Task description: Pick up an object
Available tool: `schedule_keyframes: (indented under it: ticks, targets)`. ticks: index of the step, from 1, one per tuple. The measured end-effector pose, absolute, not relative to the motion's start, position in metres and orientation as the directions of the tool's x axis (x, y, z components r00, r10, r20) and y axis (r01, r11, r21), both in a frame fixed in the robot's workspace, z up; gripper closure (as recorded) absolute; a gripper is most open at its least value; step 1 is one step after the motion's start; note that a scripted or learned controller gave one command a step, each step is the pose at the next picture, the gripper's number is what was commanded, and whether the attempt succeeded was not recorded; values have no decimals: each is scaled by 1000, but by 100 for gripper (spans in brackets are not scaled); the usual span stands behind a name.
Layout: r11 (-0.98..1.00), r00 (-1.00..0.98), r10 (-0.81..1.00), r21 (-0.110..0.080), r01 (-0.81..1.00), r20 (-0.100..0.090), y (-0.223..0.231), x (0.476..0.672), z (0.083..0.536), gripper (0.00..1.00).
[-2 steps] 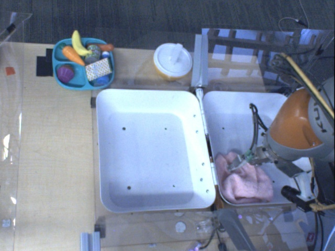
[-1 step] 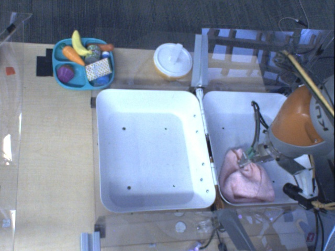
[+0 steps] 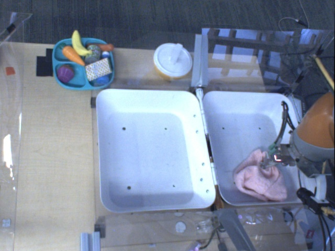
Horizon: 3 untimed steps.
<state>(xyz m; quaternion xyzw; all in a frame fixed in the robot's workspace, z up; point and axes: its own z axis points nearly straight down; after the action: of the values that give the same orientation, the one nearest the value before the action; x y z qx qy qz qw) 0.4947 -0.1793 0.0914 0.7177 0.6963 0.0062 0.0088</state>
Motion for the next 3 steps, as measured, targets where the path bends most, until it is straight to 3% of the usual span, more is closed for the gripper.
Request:
schedule_keyframes:
  ticks: [1, 2, 3]
  targets:
    - [-31, 31, 1000, 18, 999, -3, -179, 494, 90, 0]
    - [-25, 25, 1000, 24, 999, -8, -180, 497, 100, 100]
    - [-257, 257, 966, -2, 966, -1, -142, 541, 138, 100]
